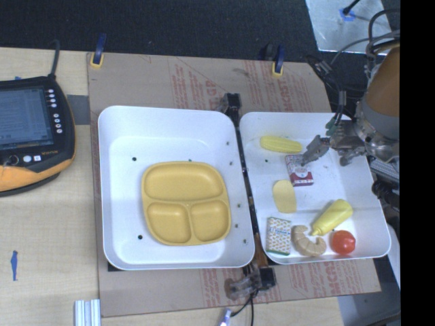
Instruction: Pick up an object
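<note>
The pincer [327, 148] hangs over the upper part of the right bin [380, 212], its grey fingers spread apart with nothing between them; the left finger [314, 148] points down toward a small red and white packet [300, 170] that lies just below it on the bin floor. The arm enters from the right, its orange band [385, 85] showing at the edge. Just left of the pincer, near the bin's top edge, lies a yellow corn cob [281, 144]. Below the packet sits a pale yellow slice [285, 196]. Further down toward the bin's lower edge are a yellow squeeze bottle [332, 216], tilted, a red tomato [342, 242] just beside its lower end, a tan curved pastry [307, 242] touching the bottle's tip, and a small green and white carton [279, 236] beside the pastry. The left bin [115, 202] holds a yellow divided tray [185, 202] with three compartments. On the desk [47, 250] well to the left rests a control pendant [30, 133] with a screen and orange underside.
</note>
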Tool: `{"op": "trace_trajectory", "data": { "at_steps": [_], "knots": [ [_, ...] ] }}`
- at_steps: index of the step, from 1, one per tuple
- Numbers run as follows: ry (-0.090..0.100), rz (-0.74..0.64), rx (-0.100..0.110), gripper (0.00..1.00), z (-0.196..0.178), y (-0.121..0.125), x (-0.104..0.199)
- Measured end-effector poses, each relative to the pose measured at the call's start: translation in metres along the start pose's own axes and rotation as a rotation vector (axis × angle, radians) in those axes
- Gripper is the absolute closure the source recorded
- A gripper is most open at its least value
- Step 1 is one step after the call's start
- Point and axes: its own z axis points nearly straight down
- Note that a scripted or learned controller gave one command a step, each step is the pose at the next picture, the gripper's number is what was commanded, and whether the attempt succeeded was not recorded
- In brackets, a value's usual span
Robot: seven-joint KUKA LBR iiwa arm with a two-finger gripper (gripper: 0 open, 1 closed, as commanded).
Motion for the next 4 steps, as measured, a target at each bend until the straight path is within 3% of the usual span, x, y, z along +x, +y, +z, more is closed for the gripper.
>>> {"op": "trace_trajectory", "data": {
  "at_steps": [1,2,3,4],
  "knots": [
    [-0.002,-0.002,-0.006,0.00,0.132,0.016,0.010],
    [-0.008,-0.004,-0.006,1.00,0.121,0.016,0.007],
    [-0.008,-0.004,-0.006,0.00,0.121,0.016,0.007],
    [-0.010,-0.007,-0.004,1.00,0.111,0.016,0.006]
  ]
}}
